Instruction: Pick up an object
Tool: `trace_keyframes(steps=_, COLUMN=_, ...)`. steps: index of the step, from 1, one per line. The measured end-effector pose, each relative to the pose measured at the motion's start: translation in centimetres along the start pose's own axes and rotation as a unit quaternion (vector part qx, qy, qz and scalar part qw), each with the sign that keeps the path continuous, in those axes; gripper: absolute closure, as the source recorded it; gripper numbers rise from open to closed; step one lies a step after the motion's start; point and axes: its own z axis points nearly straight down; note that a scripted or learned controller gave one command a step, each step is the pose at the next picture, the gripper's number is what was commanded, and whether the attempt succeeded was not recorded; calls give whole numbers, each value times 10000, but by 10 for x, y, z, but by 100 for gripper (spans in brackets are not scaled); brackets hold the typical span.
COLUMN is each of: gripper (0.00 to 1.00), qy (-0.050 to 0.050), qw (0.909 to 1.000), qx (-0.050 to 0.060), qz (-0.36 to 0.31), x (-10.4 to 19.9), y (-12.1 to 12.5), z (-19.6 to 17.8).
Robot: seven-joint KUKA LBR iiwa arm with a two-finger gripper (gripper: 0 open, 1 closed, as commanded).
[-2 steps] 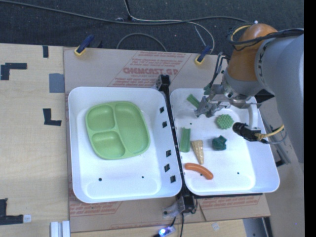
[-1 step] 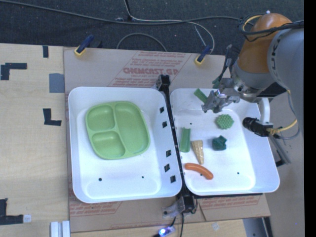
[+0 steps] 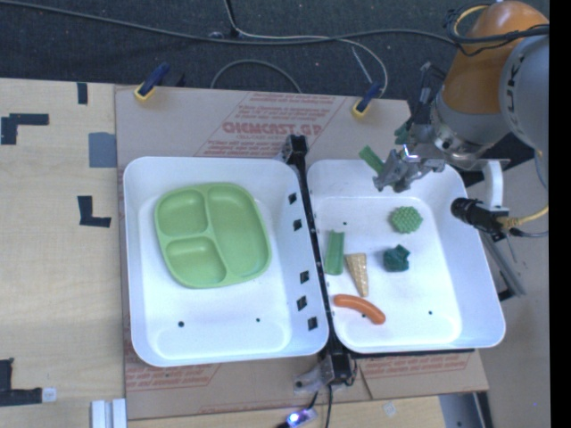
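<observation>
Arm (image 3: 500, 52): enters from the right, wrist bent down over the right bin's (image 3: 464, 315) far edge. Gripper (image 3: 393, 175): jaw state cannot be told; green piece (image 3: 371, 159) just beside it. Bin contents: green knobbly ball (image 3: 406, 219), dark green lump (image 3: 396, 259), green stick (image 3: 335, 251), cone (image 3: 358, 273), orange sausage (image 3: 359, 308).

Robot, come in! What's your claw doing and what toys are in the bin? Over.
Gripper above right bin's far edge, nothing between fingers. Toys waiting: round green one, dark green one, cone, orange sausage. Nothing in the way.
</observation>
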Motion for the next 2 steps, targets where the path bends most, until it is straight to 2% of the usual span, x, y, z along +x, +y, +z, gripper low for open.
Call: trace_keyframes(steps=2, gripper=100, qy=-4, qw=10000, qx=22, qz=-11, x=113, y=-18, z=20)
